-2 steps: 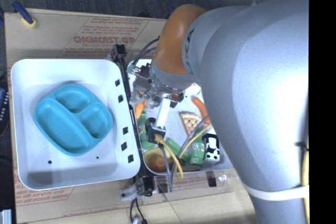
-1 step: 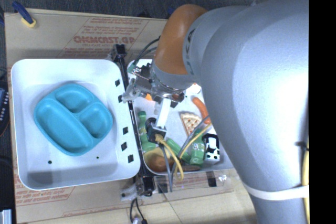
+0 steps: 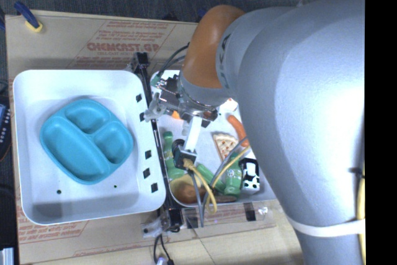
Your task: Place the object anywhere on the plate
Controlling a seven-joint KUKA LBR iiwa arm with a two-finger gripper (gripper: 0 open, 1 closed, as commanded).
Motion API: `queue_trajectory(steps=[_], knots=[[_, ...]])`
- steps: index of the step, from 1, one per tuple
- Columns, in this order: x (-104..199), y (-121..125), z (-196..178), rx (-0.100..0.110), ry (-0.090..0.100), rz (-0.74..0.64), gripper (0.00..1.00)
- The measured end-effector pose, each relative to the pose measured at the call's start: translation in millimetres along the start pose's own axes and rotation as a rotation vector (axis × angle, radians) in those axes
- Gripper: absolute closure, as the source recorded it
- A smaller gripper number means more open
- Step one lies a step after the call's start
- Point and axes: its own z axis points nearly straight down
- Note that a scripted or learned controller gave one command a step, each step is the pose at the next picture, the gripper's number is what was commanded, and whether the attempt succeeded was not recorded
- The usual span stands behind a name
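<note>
Grey arm (image 3: 298, 102), claw (image 3: 185, 112) above toys (image 3: 224, 144); plate (image 3: 87, 139) well apart.

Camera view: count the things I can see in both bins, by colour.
Blue: 1, plate
Orange: 1, carrot-like piece
Green: 2, left piece, right piece
Tan: 1, wedge
Black-and-white: 1, toy
Brown: 1, round piece
Total: 7; the arm may hide more.

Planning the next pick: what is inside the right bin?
The right bin holds an orange carrot, a tan wedge, a green toy and a black-and-white piece. The arm covers the bin's far and right parts, hiding the rest.
</note>
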Motion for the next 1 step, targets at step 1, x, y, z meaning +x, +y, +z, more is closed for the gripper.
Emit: queue_trajectory(steps=[1], knots=[[-55.6,-4.4,0.2,0.001,0.0,-0.322,0.0]])
